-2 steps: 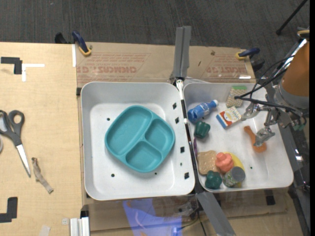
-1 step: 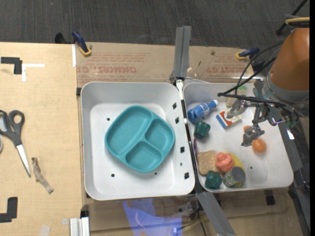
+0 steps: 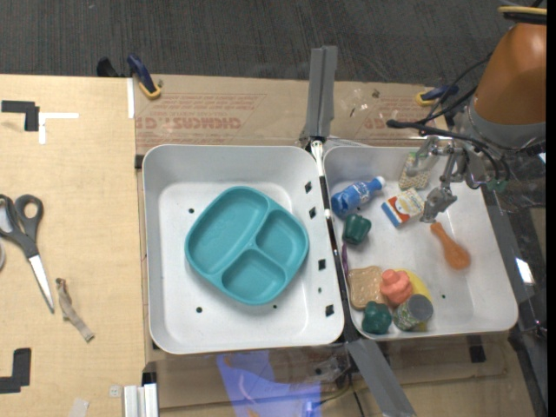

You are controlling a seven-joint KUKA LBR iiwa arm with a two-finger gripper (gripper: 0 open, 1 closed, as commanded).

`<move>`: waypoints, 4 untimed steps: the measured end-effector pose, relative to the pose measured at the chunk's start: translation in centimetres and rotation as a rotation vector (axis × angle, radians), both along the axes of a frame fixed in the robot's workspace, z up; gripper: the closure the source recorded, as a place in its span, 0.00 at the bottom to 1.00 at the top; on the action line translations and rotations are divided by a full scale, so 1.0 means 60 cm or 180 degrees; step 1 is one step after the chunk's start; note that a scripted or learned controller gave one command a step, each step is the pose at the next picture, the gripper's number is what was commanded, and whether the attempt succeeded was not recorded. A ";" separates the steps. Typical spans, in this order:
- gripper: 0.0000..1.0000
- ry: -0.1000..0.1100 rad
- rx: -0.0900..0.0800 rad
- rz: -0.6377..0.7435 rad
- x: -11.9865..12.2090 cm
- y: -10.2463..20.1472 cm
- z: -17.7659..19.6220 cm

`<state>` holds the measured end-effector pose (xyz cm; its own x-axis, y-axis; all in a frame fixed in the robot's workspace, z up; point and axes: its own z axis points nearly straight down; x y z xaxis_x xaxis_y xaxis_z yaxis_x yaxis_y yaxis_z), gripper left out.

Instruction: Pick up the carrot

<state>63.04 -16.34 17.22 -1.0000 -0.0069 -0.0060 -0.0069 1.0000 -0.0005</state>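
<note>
End effector (image 3: pixel 432 200) hovers just above the carrot (image 3: pixel 451 246) in the right bin (image 3: pixel 499 259); finger state unclear

Arm (image 3: pixel 519 76): rounded orange shell at far right, grey ring beneath. Black cables loop off wrist. Gripper (image 3: pixel 437 200): bare silver metal, thin fingers, small brackets, boxy and cluttered beside smooth shell.

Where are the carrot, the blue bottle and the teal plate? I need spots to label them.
carrot (image 3: pixel 452 247): camera view, on its thick orange end, right bin.
blue bottle (image 3: pixel 351 196): camera view, on its blue body, right bin.
teal plate (image 3: pixel 228 224): camera view, on its large compartment, left bin.
</note>
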 end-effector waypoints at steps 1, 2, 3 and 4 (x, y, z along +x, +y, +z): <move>0.00 0.0013 0.0002 0.0292 -0.107 0.045 -0.051; 0.00 0.0001 0.0000 -0.0468 -0.078 -0.061 0.001; 0.00 0.0003 0.0005 -0.1614 -0.032 -0.097 -0.131; 1.00 -0.0018 0.0000 -0.1603 -0.029 -0.096 -0.113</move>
<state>61.30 -22.11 10.46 -0.8790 0.4766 -0.0114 0.4766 0.8791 0.0009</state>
